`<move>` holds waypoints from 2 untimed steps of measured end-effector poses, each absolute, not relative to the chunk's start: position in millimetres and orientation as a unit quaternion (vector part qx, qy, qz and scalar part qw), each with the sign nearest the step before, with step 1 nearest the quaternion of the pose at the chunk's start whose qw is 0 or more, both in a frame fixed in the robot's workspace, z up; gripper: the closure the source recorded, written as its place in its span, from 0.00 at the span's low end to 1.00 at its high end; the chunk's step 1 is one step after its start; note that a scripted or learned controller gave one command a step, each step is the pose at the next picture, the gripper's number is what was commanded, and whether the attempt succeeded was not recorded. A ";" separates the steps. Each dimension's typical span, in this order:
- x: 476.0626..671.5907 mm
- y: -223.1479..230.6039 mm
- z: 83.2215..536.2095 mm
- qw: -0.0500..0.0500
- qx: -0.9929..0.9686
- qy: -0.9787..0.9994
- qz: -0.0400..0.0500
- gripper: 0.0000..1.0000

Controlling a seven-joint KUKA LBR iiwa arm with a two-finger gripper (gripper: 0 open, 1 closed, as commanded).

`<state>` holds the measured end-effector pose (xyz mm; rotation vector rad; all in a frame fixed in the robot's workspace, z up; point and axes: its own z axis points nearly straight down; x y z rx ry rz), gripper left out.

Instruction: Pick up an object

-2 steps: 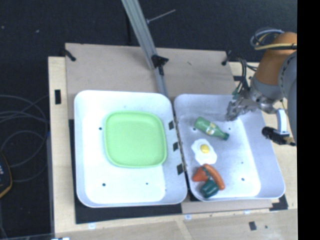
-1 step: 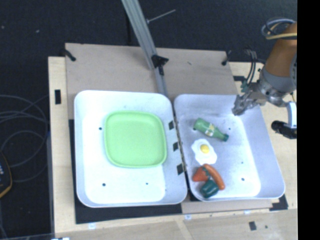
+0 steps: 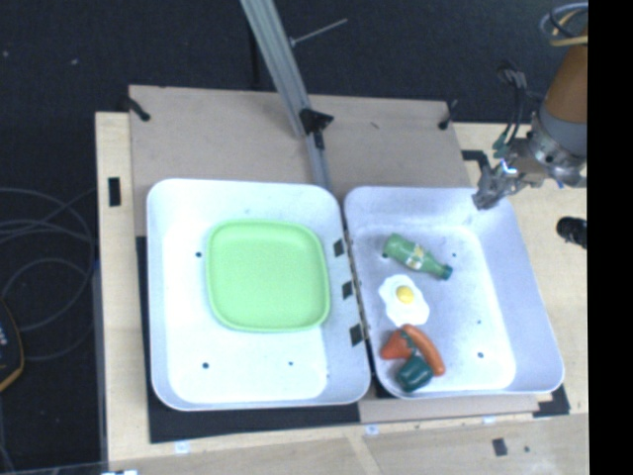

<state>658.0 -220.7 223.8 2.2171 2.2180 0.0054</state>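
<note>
Gripper (image 3: 487, 198) sits over the far right corner of the right bin (image 3: 514, 265), at the rim, nothing between the fingers. Can't tell if the fingers are spread or pressed together, too small and blurred.

Objects all lie in the right bin, down-left of the fingers:
- green bottle (image 3: 416, 257) on its side, nearest to the fingers but clearly apart
- fried egg toy (image 3: 404, 300) just below the bottle
- orange-red sausage-like piece (image 3: 419, 345) and a dark green piece (image 3: 415, 372), touching each other, farthest from the fingers, near the bin's front wall

Left bin (image 3: 173, 265) holds a light green square plate (image 3: 267, 275), well apart from the fingers.
</note>
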 end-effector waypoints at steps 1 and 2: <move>658.5 -221.4 257.3 0.002 0.707 0.707 0.001 1.00; 642.0 -171.0 246.2 0.000 0.706 0.708 0.000 1.00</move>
